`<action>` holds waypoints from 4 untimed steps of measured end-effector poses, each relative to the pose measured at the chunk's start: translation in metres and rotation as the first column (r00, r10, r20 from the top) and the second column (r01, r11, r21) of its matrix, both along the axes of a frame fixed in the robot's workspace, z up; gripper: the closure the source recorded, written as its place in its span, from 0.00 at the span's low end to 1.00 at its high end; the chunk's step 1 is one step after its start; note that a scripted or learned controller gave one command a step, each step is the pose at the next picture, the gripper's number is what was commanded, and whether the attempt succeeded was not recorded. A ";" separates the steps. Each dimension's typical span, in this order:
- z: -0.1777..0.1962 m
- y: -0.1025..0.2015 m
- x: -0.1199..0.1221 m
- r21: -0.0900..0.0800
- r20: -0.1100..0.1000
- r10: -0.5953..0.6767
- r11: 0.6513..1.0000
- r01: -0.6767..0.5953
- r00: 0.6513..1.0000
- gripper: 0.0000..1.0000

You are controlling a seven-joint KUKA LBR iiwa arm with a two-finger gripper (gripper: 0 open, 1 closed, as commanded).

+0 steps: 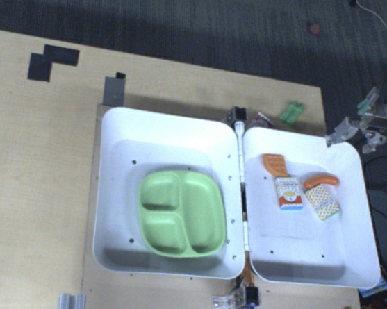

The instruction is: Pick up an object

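The right bin (320, 260) holds a cluster of small items near its far side: an orange flat piece (273, 164), a small white and red box (289, 193), an orange sausage-shaped piece (322, 180) and a patterned pale packet (321, 201). My gripper (356, 130) hangs at the far right corner of that bin, above its rim and up-right of the cluster, touching none of the items. The arm's orange band shows at the view's right edge.
In the left bin (117, 176) lies a green divided tray (181, 212). A green object (292, 113) rests on the bench behind the bins. Black marks sit on the bench at far left. Cables run below the bins' near edge.
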State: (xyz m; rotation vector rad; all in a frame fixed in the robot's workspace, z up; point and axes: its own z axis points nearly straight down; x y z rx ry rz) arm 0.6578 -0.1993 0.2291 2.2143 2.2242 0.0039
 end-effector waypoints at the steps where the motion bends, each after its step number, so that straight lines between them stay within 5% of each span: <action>1: -0.143 0.024 0.010 0.000 0.002 0.002 1.000 -0.002 1.000 0.00; 2: -0.144 0.060 -0.017 0.001 0.000 0.003 1.000 -0.003 1.000 0.00; 3: -0.144 0.116 0.012 0.002 0.001 0.001 1.000 -0.001 1.000 0.00; 4: -0.132 0.116 0.014 0.001 0.006 0.004 1.000 -0.004 1.000 1.00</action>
